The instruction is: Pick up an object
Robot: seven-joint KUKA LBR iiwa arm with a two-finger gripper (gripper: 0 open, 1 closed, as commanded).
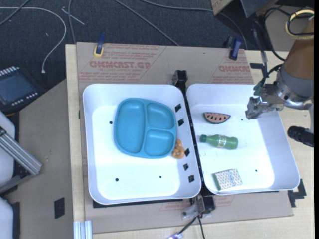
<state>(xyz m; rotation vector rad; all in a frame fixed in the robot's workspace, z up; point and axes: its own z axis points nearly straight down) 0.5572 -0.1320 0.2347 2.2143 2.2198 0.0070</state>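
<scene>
Left bin (94, 133): blue divided plate (144, 127), small orange item (178, 151) at plate edge. Right bin (279, 173): watermelon slice (217, 117), green bottle (220, 141), patterned packet (227, 179). Gripper (253, 108) positioned right of slice, nothing seen held.

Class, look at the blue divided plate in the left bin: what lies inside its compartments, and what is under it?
The blue divided plate shows three bare compartments. A small orange item sits beside its lower right rim, outside them. Under it only the left bin floor shows at its edges; the covered part stays hidden.

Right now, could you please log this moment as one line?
tool: above right bin, holding nothing | watermelon slice, green bottle, packet: lying unpicked
</scene>
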